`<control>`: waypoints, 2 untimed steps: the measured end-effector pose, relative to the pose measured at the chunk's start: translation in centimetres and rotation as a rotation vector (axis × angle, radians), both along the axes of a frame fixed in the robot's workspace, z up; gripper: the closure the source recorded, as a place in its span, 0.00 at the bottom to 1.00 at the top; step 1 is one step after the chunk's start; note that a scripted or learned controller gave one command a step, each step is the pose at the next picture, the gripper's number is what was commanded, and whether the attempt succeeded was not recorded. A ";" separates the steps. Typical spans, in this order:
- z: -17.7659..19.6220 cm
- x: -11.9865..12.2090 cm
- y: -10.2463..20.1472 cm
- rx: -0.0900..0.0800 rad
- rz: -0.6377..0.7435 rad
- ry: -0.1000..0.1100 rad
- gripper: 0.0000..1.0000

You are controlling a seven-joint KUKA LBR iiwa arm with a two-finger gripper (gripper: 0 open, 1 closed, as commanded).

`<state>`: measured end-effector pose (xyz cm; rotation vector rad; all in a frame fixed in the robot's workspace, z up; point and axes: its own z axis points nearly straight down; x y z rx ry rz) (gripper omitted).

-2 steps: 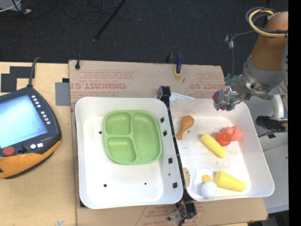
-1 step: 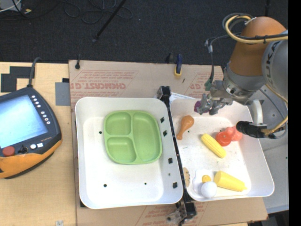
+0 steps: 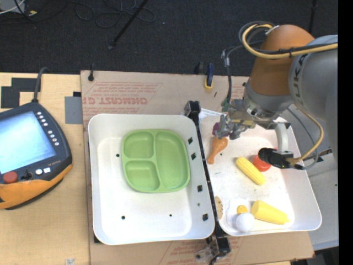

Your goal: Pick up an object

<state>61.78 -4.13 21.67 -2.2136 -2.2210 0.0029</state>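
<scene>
My gripper (image 3: 231,128) hangs low over the far left part of the right bin (image 3: 306,197). A small purple object (image 3: 219,129) sits right against its left side, touching or nearly so. Just below lies an orange carrot (image 3: 215,148), slanting toward the bin's left wall. A yellow corn cob (image 3: 249,170) lies in the middle of the bin, with a red object (image 3: 261,164) at its right end. Near the front edge are a yellow wedge (image 3: 269,213), a white egg (image 3: 244,222) and a small yellow piece (image 3: 241,208).
The left bin (image 3: 105,203) holds a green divided plate (image 3: 155,160). A black divider (image 3: 199,170) runs between the bins. A teach pendant (image 3: 30,150) lies on the bench at far left. The arm's cables loop above the wrist (image 3: 276,81).
</scene>
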 end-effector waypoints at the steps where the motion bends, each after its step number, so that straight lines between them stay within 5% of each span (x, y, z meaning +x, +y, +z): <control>1: 0.7 0.5 4.5 -0.001 0.000 -0.003 1.00; 2: 0.1 -0.2 10.1 -0.001 0.001 -0.001 1.00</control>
